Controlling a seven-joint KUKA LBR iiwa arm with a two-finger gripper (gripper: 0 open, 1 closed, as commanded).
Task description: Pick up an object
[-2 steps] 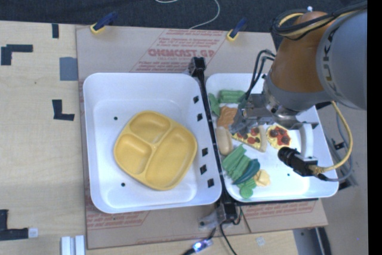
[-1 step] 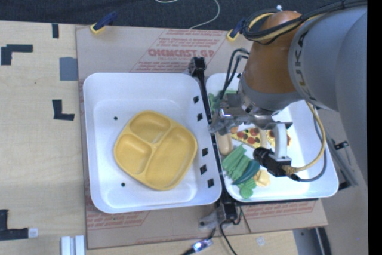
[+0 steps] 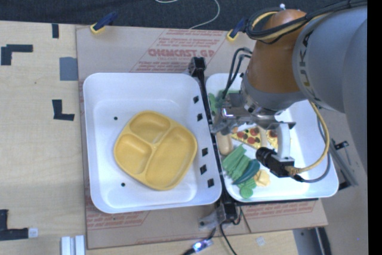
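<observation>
The arm (image 3: 310,51) reaches in from the right and hangs low over the right bin (image 3: 313,185), its orange band directly above the wrist. The gripper (image 3: 253,122) sits over the bin's left half, close to the divider; whether it is wide, narrow or holding anything cannot be told from this angle. Beneath and just beside it lies a cluster of toy food: a pizza slice (image 3: 255,135), green pieces (image 3: 239,165), a tan cylindrical piece (image 3: 224,143) and a small yellow piece (image 3: 263,178). The left bin (image 3: 101,92) contains a yellow divided plate (image 3: 155,149), lying flat, well apart from the gripper.
</observation>
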